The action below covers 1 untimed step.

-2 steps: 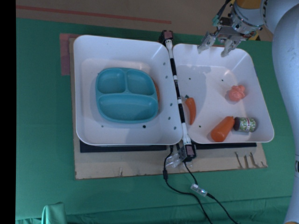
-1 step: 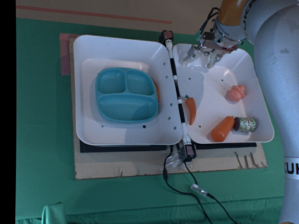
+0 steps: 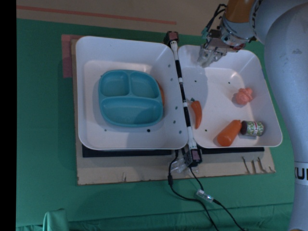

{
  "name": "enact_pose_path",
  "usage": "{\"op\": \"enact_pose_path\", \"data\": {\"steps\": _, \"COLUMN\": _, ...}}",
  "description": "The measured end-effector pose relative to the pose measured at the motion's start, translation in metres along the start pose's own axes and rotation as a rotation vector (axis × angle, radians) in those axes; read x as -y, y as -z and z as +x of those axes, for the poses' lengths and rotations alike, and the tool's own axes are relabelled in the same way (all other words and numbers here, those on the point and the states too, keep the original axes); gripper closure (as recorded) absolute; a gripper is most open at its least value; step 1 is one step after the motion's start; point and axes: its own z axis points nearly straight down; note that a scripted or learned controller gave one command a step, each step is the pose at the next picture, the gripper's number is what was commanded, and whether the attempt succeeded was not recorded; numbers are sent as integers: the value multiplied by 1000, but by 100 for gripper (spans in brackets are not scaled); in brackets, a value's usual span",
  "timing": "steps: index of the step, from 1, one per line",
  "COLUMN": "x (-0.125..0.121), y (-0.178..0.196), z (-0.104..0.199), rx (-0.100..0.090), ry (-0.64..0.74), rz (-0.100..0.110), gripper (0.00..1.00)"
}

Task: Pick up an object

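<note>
Gripper, fingers nearly together and holding nothing, hangs above right bin on green-covered bench.

A divided plate lies in the left bin; the small can lies in the right bin.

The scene is viewed by one fixed camera set above the worktop, looking down at a slant. Both white bins, the left bin and the right bin, are taken in whole from a middling distance. The arm is seen entering from the right.
</note>
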Motion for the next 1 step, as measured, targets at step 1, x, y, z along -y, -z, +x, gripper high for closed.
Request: {"op": "enact_pose_path", "data": {"steps": 1, "x": 1, "y": 122, "z": -22, "rx": 10, "ry": -1, "rz": -9, "gripper": 100}}
